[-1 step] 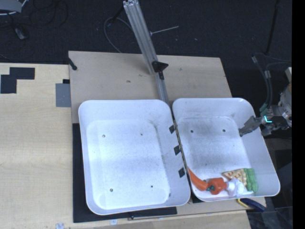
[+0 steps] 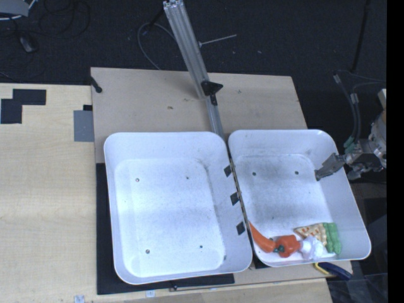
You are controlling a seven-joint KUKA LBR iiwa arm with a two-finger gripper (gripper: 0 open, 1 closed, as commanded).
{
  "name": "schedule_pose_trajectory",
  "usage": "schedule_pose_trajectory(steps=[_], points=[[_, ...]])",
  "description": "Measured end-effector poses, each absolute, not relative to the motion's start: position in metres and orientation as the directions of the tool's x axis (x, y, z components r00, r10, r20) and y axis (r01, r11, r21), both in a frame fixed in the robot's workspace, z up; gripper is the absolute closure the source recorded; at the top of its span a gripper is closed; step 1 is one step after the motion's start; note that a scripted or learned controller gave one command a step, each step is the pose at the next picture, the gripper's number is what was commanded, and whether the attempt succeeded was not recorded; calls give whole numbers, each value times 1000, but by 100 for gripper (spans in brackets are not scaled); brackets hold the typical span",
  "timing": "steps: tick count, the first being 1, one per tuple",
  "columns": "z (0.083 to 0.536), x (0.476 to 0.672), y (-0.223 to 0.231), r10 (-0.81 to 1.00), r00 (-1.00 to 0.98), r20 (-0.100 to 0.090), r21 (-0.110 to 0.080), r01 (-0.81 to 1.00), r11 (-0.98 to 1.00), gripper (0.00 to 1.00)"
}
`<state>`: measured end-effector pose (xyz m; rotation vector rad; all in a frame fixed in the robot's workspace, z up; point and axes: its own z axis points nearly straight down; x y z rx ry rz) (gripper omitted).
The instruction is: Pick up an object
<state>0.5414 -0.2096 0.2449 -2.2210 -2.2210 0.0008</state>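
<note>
The right white bin [image 2: 284,150] holds a small heap in its near right corner: an orange-red curved piece [image 2: 276,243], a tan waffle-patterned piece [image 2: 312,231], a green piece [image 2: 332,237] and a small white piece [image 2: 314,250], all touching. My gripper [image 2: 334,175] hangs over the bin's right rim, well behind the heap. Its dark fingers [image 2: 328,167] are spread open with nothing between them.
The left white bin [image 2: 164,207] sits beside the right one, with black clips [image 2: 232,197] along the shared rim. An aluminium rail [image 2: 189,43] slants up from behind the bins. Cables [image 2: 353,100] hang at the right near the arm.
</note>
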Motion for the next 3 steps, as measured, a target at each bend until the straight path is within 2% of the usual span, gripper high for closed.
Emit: schedule_pose_trajectory(steps=[2,3], points=[[151,555,-200,1000,-2,1,-4,1000,2,0],[105,547,-194,1000,-1,1,-4,1000,1,0]])
